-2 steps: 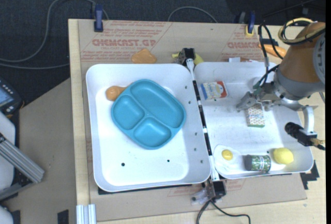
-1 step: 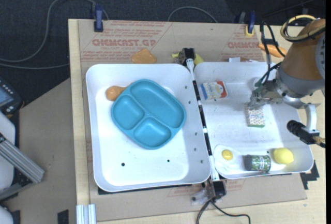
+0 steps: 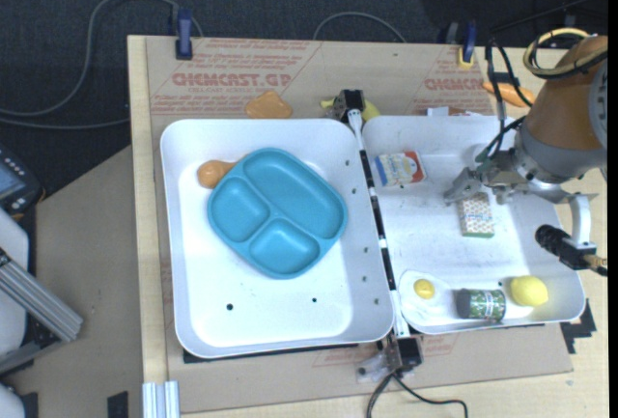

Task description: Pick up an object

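Small pale speckled packet [image 3: 477,215] under grey fingers [image 3: 480,182]

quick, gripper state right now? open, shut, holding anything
Gripper: cannot tell; it sits in the right bin just above the small speckled packet, and nothing is visibly held.

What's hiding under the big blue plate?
An orange thing peeks out from under the upper left edge of the blue plate, which lies in the left bin. The plate covers most of it, so what it is stays unclear.
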You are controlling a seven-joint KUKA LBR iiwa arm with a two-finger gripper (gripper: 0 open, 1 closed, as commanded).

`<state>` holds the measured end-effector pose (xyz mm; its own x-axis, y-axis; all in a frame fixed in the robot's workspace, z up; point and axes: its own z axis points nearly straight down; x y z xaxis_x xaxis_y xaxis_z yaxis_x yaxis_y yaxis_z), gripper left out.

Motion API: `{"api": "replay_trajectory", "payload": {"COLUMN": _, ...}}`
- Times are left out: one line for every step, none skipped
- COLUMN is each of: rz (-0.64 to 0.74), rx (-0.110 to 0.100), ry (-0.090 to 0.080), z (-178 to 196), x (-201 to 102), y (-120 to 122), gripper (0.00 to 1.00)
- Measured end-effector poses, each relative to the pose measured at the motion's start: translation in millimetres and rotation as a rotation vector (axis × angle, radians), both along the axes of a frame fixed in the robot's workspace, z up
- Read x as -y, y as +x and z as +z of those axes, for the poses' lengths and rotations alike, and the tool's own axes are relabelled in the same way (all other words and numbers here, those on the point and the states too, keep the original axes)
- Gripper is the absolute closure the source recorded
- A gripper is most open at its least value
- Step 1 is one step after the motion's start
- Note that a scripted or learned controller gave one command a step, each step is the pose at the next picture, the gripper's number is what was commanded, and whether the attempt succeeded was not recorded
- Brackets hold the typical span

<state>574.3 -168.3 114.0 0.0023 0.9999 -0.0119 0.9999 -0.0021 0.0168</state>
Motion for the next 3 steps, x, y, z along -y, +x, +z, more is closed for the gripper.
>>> {"api": "replay_trajectory", "payload": {"rz": 0.001, "rx": -0.019, "ry": 0.012, "z": -31, "x": 11, "y": -1, "gripper": 0.0}}
{"api": "replay_trajectory", "payload": {"rz": 0.002, "rx": -0.015, "ry": 0.011, "z": -20, "x": 10, "y": 0, "gripper": 1.0}}
{"api": "replay_trajectory", "payload": {"rz": 0.007, "rx": -0.013, "ry": 0.011, "z": -30, "x": -47, "y": 42, "gripper": 1.0}}
